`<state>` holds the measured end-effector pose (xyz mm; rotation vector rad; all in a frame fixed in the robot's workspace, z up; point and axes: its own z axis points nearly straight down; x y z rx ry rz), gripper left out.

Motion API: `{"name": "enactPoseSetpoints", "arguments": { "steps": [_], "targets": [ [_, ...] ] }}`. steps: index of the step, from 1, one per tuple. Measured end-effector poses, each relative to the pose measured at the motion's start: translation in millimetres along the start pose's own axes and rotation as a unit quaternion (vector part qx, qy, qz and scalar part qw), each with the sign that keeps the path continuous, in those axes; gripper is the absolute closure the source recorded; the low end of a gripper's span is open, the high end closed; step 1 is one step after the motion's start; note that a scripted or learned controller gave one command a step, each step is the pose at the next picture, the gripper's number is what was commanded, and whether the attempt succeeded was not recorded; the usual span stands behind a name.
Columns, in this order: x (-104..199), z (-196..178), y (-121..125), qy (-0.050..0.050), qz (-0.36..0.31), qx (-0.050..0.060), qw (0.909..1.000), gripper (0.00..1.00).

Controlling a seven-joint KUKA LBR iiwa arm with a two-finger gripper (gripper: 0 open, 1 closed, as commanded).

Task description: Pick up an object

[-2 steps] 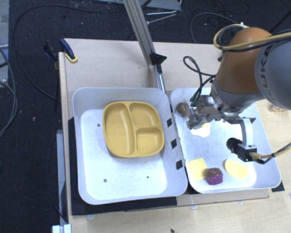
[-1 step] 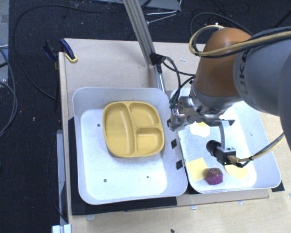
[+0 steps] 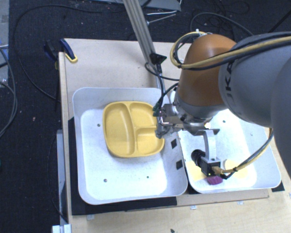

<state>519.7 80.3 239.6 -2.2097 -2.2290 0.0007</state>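
Yellow divided plastic tray [image 3: 128,130] lies in left white bin [image 3: 87,178], toward its far right corner. Arm's gripper [image 3: 161,125] sits at tray's right rim; open or closed, cannot tell.

From where I stand, the grey arm [image 3: 252,76] runs off the right edge and blots out much of the right bin [image 3: 235,132]. The gripper [image 3: 166,125] covers the right rim of the yellow tray [image 3: 128,130]. Near that bin's front wall, a purple thing [image 3: 214,180] is half covered and too small to name.
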Motion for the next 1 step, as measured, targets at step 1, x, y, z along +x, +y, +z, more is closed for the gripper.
{"name": "enactPoseSetpoints", "arguments": {
  "steps": [1],
  "targets": [
    [-3.4,0.5,1.0,-0.001,0.003,0.000,1.0000,0.00]
  ]
}}
